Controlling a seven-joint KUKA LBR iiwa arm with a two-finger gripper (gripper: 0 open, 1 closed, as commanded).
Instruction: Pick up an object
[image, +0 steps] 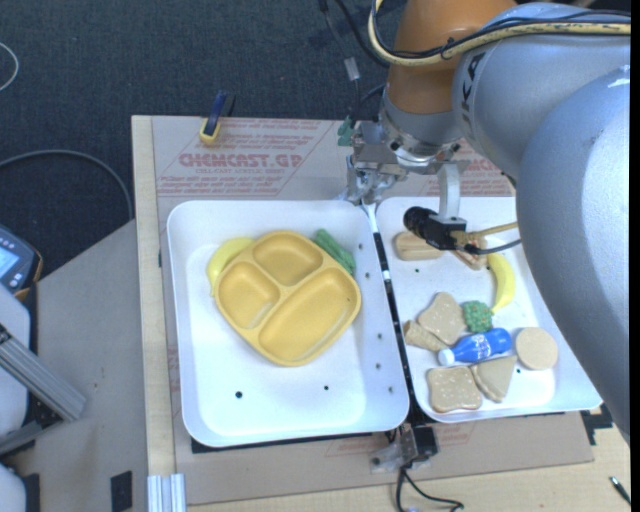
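Jaws (366, 190) over bins' divider, nr yellow tray (288, 297).

floor: dark grey carpet (110, 60) | bench top: tan cardboard sheet with red print (250, 150) | cable: thin white loop (10, 60), upper left

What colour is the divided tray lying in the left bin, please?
Yellow. The divided tray shows this clearly in the camera view, against the white left bin.
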